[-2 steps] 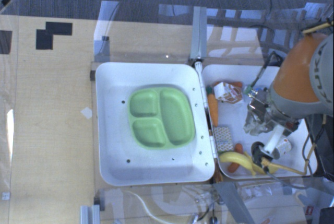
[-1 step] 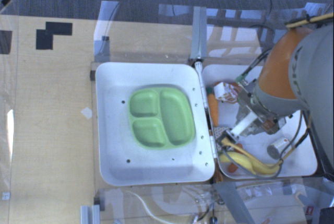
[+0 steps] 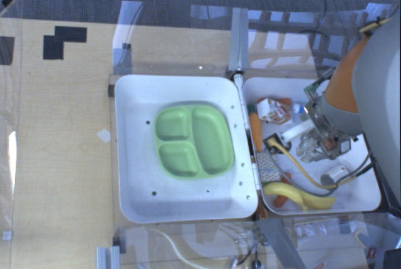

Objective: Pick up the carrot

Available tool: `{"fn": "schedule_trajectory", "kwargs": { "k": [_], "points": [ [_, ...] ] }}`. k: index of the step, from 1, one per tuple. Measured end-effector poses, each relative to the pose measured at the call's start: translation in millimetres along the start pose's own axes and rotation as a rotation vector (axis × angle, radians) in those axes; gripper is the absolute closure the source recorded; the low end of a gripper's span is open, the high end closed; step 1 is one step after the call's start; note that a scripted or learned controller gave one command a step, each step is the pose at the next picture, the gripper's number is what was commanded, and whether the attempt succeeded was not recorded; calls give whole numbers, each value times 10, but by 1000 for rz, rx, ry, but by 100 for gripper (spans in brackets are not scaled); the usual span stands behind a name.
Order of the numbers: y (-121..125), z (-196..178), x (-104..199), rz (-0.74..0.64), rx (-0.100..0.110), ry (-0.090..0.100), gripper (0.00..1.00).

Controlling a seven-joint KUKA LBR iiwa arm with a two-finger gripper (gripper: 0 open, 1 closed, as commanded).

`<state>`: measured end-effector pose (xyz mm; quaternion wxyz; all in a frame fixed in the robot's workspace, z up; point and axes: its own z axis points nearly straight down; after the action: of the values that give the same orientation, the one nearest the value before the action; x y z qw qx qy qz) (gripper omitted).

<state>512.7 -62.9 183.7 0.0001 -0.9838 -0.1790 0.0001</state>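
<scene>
The carrot [image 3: 255, 130] is a slim orange stick lying lengthwise against the left wall of the right bin [image 3: 369, 199]. My gripper [image 3: 316, 147] hangs low over the middle of that bin, to the right of the carrot and apart from it. The grey arm with its orange band [image 3: 343, 89] reaches in from the right and covers the bin's right side. Nothing shows between the gripper and the carrot except bare bin floor.
A yellow banana [image 3: 302, 196] lies along the right bin's front wall, with a small red thing [image 3: 280, 201] beside it. A red-and-white packet [image 3: 274, 110] sits near the back. A grey speckled piece [image 3: 267, 165] lies below the carrot. The left bin [image 3: 135, 136] holds a green divided plate [image 3: 192, 140].
</scene>
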Motion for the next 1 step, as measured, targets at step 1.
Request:
{"fn": "schedule_trajectory", "kwargs": {
  "k": [1],
  "points": [
    [-745, -315, 441, 36, 0, 1, 100]
  ]
}}
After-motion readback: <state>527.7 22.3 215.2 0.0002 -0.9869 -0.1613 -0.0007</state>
